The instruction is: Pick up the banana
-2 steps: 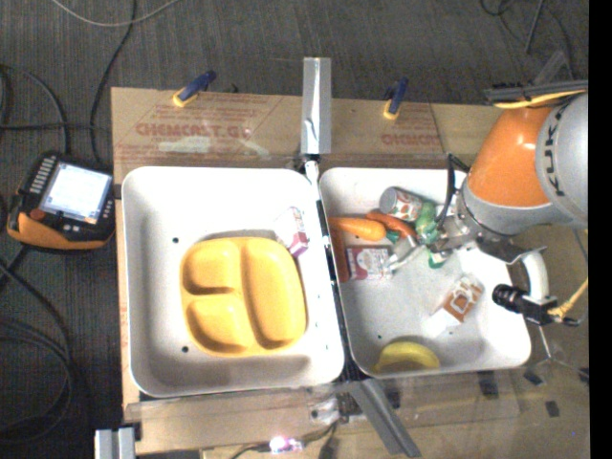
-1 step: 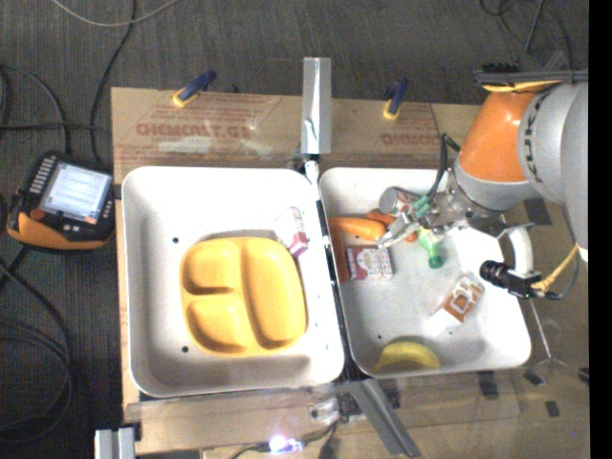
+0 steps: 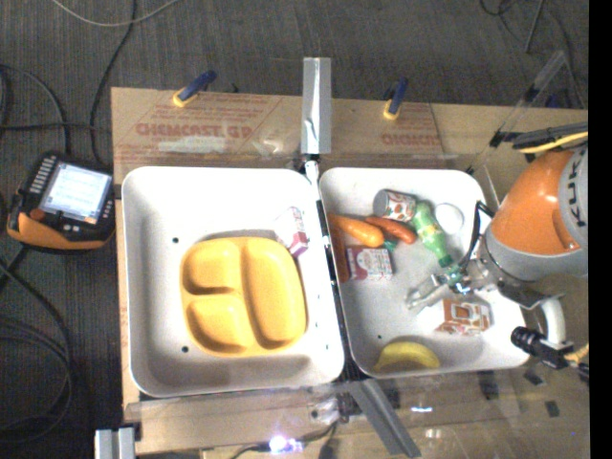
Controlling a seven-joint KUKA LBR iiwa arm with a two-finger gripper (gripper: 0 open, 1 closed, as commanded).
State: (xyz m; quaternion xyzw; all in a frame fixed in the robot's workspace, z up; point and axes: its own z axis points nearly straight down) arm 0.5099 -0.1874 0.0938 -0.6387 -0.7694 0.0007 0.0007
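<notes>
The banana [image 3: 407,356] is yellow and lies curved against the front wall of the right bin [image 3: 359,338]. My gripper [image 3: 432,292] hangs over the middle of that bin, behind the banana and a little to its right, with a clear gap between them. Nothing is visibly held in it. The grey arm with its orange band [image 3: 538,216] comes in over the bin's right wall.
A small orange-and-white carton [image 3: 466,316] lies just right of the gripper. Further back are a green bottle [image 3: 433,231], two carrots [image 3: 368,229], a can [image 3: 394,204] and a red box [image 3: 369,261]. The left bin holds a yellow divided tray [image 3: 244,293] and a small pink box [image 3: 295,230].
</notes>
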